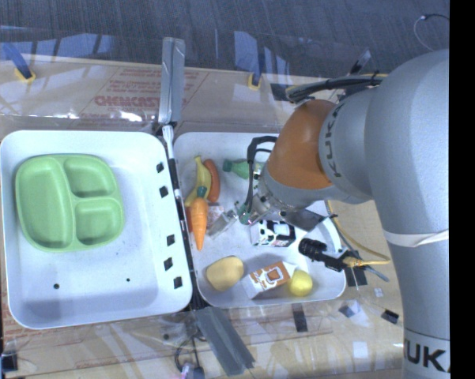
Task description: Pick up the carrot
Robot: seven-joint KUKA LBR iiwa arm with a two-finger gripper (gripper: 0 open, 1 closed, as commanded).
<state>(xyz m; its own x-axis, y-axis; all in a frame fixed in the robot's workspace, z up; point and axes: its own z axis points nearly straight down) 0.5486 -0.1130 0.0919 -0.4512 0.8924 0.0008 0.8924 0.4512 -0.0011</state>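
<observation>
On the bench, the right white bin (332, 290) holds the tapered orange carrot (197, 222) by its left wall, beside a yellow banana (201, 177); gripper (249, 212) state indeterminable, mis-grasping the neighbouring banana likely.

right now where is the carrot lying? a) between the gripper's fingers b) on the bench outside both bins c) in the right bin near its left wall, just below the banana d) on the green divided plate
c: the carrot lies in the right bin close to its left wall, just below the banana, while the green divided plate sits in the left bin.
</observation>
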